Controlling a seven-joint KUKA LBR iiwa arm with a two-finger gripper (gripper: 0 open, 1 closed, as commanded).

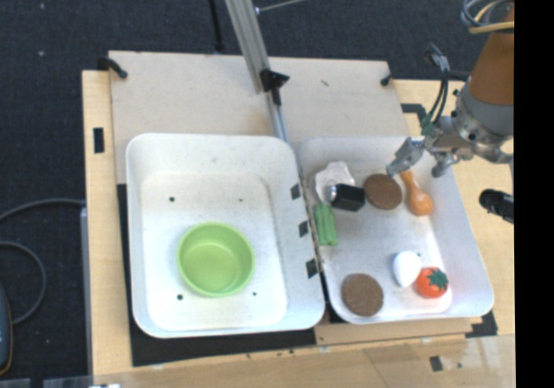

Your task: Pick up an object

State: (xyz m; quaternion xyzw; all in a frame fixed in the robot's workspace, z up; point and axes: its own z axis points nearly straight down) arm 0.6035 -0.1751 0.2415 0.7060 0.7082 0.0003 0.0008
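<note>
My gripper (423, 161) hangs over the back right part of the right bin (472, 248), its two grey fingers spread open with nothing between them. Just below it lies an orange pear-shaped piece (419, 198), beside a brown disc (383, 191). Further left are a black block (349, 197), a white crumpled item (332, 177) and a green bar (325, 224). Along the front of this bin sit another brown disc (362, 294), a white egg (404, 268) and a red strawberry-like toy (432, 282).
The left bin (156, 161) holds a lime green bowl (215, 258) towards its front. A slanted metal rail (247, 22) rises from the back between the bins. Cables and the arm's orange band (493, 66) stand at the right.
</note>
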